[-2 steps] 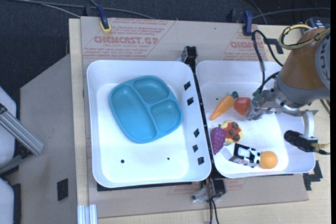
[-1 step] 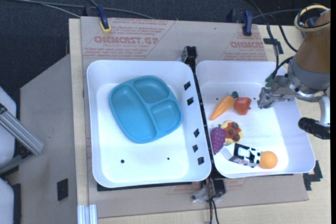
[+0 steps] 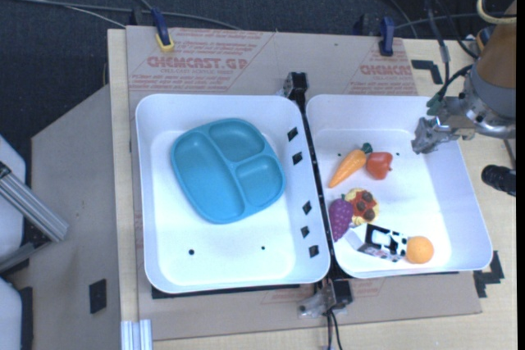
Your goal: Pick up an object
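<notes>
The right bin holds several toy foods: a carrot, a red tomato-like piece, a purple grape bunch, a small pizza-like piece, an orange and a black-and-white tagged block. My gripper hangs at the bin's upper right, to the right of the tomato piece and apart from it. Nothing shows between its fingers. The left bin holds a blue divided plate.
A black divider with clips runs between the bins. Yellow and blue clamps pin the cardboard at the back. Cables cross the dark floor above. The arm's grey body stands over the right bin's far right edge.
</notes>
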`<state>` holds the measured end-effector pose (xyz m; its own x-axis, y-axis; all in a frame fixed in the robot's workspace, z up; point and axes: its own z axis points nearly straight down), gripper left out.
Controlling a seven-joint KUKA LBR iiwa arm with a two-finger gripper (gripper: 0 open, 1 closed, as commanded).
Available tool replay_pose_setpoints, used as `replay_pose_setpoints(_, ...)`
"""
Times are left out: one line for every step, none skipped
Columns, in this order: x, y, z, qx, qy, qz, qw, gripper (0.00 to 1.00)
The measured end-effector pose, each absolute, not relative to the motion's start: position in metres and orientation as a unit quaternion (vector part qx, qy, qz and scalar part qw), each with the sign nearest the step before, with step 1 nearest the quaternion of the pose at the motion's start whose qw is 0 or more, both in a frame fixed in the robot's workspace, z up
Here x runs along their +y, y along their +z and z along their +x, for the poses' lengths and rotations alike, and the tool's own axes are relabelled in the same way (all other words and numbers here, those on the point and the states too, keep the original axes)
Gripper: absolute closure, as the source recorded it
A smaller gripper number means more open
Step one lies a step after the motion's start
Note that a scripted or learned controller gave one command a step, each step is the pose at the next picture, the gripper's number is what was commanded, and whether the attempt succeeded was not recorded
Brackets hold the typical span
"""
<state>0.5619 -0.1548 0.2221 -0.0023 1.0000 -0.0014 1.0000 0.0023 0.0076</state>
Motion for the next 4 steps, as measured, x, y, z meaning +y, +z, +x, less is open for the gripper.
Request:
replay_pose_setpoints(-0.152,0.266,0.563,0.708,0.0019,0.706,0.003,1.00)
replay_pose_setpoints(-0.103,0.270,0.562,0.709,0.0010,0.705,-0.001,1.00)
replay_pose_setpoints(-0.053,0.253,0.559,0.709,0.0000,0.705,-0.002,1.00)
replay_pose_setpoints(-0.002,0.253,0.548,0.709,0.0002,0.705,-0.002,1.00)
